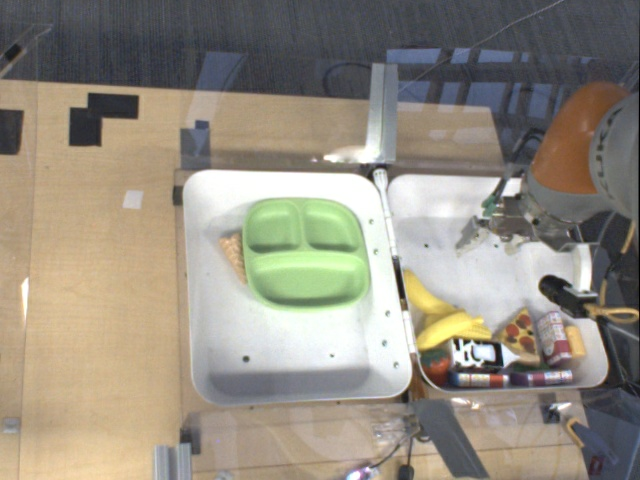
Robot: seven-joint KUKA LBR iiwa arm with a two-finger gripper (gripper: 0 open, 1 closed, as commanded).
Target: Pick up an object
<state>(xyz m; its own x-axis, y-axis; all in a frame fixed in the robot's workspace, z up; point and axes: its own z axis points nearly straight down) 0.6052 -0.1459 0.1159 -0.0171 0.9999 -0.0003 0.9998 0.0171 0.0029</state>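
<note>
Your largest candidate, the green divided plate [304,252], fills the left bin [215,368] — stiff, light, slick; take its rim. The banana [437,315] at the right bin's [440,203] near corner is softer; grip mid-body. The gripper [487,233] hovers with fingers spread, holding nothing.

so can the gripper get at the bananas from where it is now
Probably yes. The gripper hangs over bare floor in the right bin, and the bananas lie uncovered at that bin's near left side. The divider wall beside them and the markers nearby could crowd the approach.
</note>
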